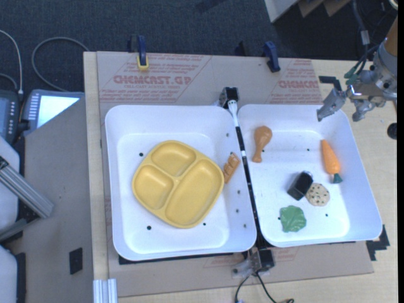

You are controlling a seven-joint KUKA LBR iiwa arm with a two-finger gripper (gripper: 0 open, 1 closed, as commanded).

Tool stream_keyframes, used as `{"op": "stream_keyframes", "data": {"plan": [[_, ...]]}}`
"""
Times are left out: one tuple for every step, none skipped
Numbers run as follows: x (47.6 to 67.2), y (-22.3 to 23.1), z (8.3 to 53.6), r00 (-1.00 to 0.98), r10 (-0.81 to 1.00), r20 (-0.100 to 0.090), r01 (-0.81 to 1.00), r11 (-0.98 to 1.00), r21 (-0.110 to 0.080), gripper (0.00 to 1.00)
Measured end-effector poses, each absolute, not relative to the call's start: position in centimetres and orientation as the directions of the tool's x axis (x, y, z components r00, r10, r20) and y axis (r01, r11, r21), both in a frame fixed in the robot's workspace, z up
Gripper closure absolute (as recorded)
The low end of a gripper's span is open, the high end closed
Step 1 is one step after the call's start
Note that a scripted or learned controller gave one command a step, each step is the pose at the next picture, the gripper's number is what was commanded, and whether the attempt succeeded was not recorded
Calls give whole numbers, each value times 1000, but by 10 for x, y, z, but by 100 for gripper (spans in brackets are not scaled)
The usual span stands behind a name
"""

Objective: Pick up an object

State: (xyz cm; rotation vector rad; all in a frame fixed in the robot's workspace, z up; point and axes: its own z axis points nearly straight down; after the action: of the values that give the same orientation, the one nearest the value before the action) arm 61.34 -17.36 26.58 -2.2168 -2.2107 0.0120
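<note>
We see claw (344,103) spread, grasping nothing, hanging over right bin (363,188) rim at 1 o'clock; carrot (330,158) nearest, likely first target.

Red "CHEMCAST GP" print on brown board (189,68) behind bins, partial repeat at right

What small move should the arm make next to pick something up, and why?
Probably lower the pincer toward the carrot, the nearest item. The pincer sits over the right bin's far right corner with nothing between its fingers, and the carrot lies just below it in the view, apart from the other items.
</note>
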Motion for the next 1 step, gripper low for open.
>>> {"op": "stream_keyframes", "data": {"plan": [[616, -173, 274, 0, 1000, 0, 1000, 0, 0, 0]]}}
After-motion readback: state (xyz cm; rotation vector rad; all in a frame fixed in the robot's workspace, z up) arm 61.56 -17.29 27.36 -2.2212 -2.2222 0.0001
